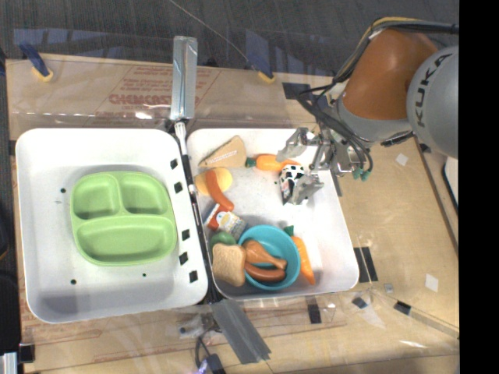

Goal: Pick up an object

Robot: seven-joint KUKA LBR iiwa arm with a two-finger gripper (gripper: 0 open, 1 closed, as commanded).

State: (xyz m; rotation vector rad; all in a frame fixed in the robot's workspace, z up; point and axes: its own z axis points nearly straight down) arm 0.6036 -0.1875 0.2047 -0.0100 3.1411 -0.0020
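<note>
One fixed camera, high over the bench (390, 232), looking down at a slant. Both white bins (35, 232) sit mid-frame at moderate range. Arm (405, 76) enters from the view's right.

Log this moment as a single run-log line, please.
arm: over right bin | pincer: low beside black-and-white toy | grasp: unconfirmed | left bin: green tray

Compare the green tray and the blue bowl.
The green tray is a rounded rectangle split into three compartments; the blue bowl is round and undivided. The tray is larger than the bowl. The tray's compartments hold nothing, while the bowl holds toy food. The tray lies in the left bin, the bowl in the right bin. Both sit upright.
</note>
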